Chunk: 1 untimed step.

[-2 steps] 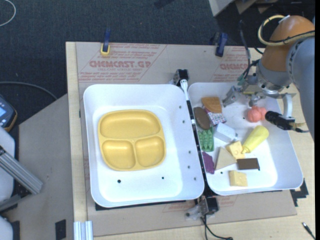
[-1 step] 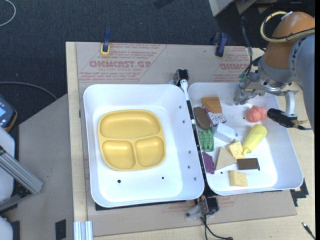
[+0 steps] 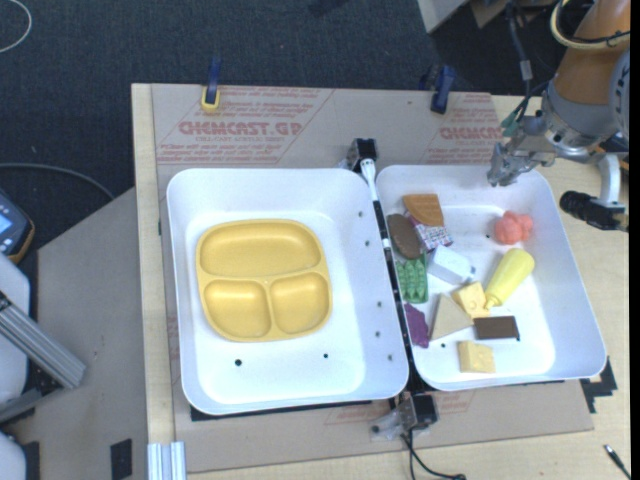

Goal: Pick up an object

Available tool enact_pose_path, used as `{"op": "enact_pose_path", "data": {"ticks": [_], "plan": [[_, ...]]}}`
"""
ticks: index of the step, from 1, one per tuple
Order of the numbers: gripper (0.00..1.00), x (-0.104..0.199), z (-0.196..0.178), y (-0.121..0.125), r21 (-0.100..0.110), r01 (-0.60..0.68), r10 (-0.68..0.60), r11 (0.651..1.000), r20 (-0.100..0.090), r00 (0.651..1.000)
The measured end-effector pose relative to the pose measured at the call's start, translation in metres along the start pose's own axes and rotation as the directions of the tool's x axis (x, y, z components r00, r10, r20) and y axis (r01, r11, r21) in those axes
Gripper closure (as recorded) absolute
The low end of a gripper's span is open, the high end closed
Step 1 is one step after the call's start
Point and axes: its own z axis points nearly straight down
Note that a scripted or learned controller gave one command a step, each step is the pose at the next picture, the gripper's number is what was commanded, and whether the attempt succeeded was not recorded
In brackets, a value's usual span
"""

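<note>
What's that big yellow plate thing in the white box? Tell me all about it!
The yellow tray is a divided plate, smooth and slightly shiny like plastic. It has rounded corners and three hollows: one long one across the far side and two smaller ones side by side nearer the camera. It lies flat and right way up on the floor of the left white bin, roughly in the middle, clear of the walls. Nothing is in its hollows, and nothing touches it besides the bin beneath it.

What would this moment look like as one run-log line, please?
gripper: above right bin far rim | holding: nothing seen | toys: in right bin | yellow tray: left bin
</note>
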Motion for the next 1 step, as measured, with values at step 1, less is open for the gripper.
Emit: {"op": "enact_pose_path", "data": {"ticks": [1], "plan": [[1.00,0.0001,-0.0458,0.0074,0.001,0.001,-0.001,1.000,-0.001,1.000]]}}
